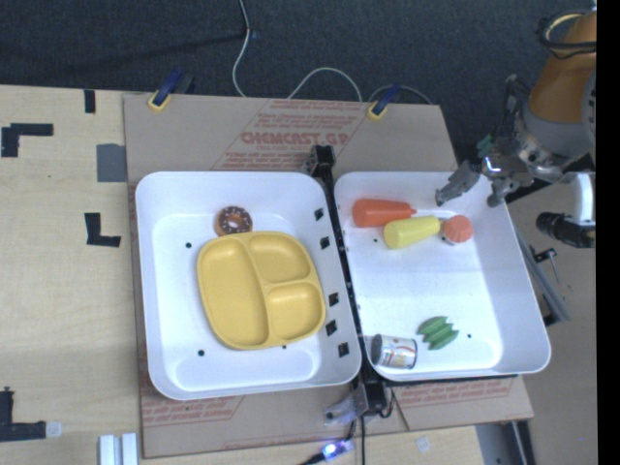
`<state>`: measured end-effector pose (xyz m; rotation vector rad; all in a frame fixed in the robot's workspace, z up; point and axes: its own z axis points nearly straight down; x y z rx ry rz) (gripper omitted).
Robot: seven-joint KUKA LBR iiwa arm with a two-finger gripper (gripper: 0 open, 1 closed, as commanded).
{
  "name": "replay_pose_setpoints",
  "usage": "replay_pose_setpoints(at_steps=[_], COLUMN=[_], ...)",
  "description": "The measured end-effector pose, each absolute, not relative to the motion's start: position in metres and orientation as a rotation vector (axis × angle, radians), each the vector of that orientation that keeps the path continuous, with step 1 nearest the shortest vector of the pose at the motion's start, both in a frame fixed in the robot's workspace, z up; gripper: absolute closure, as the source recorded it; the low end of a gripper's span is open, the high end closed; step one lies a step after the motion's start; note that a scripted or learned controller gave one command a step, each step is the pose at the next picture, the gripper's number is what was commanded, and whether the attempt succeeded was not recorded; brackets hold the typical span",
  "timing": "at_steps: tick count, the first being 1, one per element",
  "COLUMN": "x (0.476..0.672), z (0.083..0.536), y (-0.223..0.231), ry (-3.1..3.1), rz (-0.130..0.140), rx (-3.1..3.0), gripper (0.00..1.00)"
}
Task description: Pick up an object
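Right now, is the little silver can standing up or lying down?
Lying down. The silver can rests on its side in the near left corner of the right bin, its round end facing the camera, beside the green pea pod.

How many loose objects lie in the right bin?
5: orange carrot, yellow corn and a small red-orange piece at the far end; green pod and metal can at the near edge.

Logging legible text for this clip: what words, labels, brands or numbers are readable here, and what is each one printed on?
"CHEMCAST GP": red print on the brown cardboard sheet under the two white bins, along its far edge; the last letters are soft, so this reading is tentative.
More red print on the same sheet's near edge, below the bins: too small and blurred to read.
Small metal can in the right bin: any label is unreadable.
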<state>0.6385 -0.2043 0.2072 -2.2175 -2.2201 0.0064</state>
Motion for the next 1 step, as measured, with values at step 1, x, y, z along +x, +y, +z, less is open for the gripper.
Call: replay_pose_setpoints(at_steps=[1], x=[0.6332], z=[0.1620], y=[-0.2065], ry=[-2.219], rz=[0.007], rx=[-2.218], gripper=[0.00])
